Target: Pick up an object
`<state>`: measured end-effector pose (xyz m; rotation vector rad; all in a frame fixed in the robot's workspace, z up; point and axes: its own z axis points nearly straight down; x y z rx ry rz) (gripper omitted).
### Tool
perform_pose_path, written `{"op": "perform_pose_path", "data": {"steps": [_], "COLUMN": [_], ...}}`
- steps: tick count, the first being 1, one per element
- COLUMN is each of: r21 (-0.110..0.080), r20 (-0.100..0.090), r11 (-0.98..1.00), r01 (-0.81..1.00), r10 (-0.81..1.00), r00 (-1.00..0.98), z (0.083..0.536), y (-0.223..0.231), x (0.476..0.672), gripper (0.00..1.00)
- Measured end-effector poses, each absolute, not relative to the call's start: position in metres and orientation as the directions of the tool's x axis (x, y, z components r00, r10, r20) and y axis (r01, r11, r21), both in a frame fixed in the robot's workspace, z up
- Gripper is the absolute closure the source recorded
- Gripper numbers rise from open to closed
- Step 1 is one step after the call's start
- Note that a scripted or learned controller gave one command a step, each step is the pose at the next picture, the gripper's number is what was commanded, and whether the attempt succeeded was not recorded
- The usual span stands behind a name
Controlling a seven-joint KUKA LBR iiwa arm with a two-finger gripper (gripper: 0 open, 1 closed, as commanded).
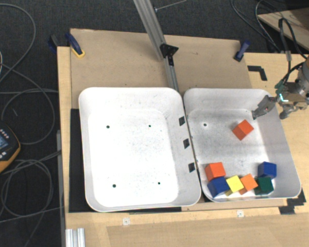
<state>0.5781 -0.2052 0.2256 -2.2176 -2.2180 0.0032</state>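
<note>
An orange cube (242,129) lies alone near the middle of the right bin (279,138). Along that bin's front edge sit several cubes: an orange one (215,170), a blue one (218,186), a yellow one (235,183), another orange one (249,181), a green one (264,186) and a dark blue one (267,169). My gripper (273,108) hangs over the right bin's far right corner, up and to the right of the lone orange cube. Its fingers (262,108) are spread open with nothing between them.
The left bin (90,138) stands beside the right one, with black clips (186,143) along the shared wall. A slanted metal rail (154,30) runs down from the top to the bins' back edge. Blue clamps (74,45) sit on the bench's far corners.
</note>
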Motion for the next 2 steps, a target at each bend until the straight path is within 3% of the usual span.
{"op": "perform_pose_path", "data": {"steps": [1, 2], "r21": [-0.001, -0.005], "r20": [0.001, 0.002], "r11": [0.001, 0.0], "r01": [1.0, 1.0], "r10": [1.0, 1.0], "r00": [-0.001, 0.0], "z": [0.228, 0.185], "y": [-0.205, -0.208], "x": [0.579, 0.577], "gripper": [0.0, 0.0]}}
